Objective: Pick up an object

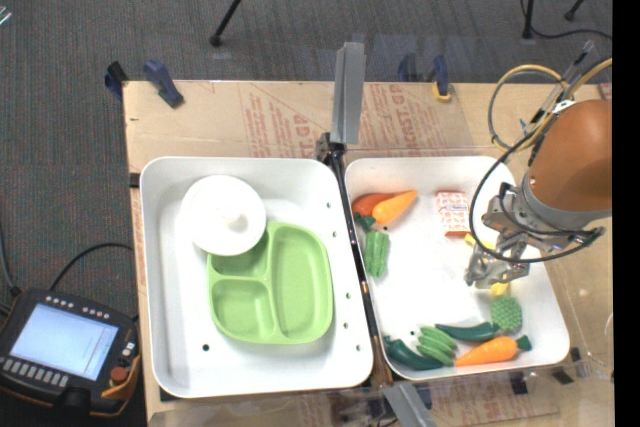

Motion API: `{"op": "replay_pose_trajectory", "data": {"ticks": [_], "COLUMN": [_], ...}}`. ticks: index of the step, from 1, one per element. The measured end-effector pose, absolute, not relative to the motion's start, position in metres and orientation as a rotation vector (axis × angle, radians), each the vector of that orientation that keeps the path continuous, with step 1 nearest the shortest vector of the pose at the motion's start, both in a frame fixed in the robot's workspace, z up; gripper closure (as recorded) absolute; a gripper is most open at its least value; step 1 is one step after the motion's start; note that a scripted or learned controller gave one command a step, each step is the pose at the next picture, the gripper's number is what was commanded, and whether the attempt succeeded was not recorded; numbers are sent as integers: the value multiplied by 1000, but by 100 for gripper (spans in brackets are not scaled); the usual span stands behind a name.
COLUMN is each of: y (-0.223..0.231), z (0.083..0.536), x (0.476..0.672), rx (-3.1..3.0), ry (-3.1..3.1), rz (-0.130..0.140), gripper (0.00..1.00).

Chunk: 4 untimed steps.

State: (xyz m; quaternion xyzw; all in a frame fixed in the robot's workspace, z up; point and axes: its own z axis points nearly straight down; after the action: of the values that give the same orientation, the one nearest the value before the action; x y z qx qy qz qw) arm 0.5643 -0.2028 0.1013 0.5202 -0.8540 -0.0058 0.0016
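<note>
In the left bin (160, 215) we see a white bowl (223, 214) touching a green divided plate (272, 285). In the right bin (420, 165), toy vegetables lie along the edges. At the right of the frame the gripper (490, 275) hangs low over a small yellow object (498, 289); whether the claw is released or clenched we cannot tell. We fear a miss, because the broccoli (506, 314) crowds it just below.
</note>
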Motion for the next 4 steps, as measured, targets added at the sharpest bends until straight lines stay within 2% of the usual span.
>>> {"op": "replay_pose_trajectory", "data": {"ticks": [1,2,3,4], "y": [-204,-201,-188,-160], "z": [106,87,87,87], "x": [567,569,562,596], "rx": [1632,1581,1549,1463], "ry": [-2687,-2717,-2735,-2784], "rz": [-7,-9,-8,-6], "gripper": [0,0,0,0]}}
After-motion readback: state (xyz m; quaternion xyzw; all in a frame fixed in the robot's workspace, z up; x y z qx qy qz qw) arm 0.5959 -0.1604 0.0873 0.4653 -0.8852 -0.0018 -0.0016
